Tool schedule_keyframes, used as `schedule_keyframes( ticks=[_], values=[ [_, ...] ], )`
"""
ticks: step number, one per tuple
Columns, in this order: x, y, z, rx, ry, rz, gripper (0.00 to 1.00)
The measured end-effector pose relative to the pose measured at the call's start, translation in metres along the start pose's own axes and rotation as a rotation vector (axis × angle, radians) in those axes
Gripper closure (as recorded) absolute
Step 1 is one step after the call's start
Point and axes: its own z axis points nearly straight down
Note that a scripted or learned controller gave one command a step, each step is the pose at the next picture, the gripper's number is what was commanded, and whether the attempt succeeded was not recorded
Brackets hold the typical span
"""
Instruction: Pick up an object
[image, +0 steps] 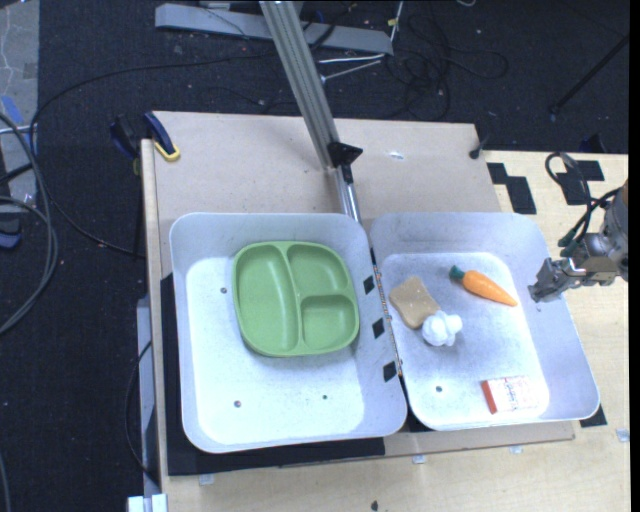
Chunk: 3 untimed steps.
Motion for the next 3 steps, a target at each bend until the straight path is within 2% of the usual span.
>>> schedule_keyframes(
  ticks=[3],
  values=[
    [0.160, 0.008, -0.009, 0.007, 0.005, -0.004, 1.00]
  ],
)
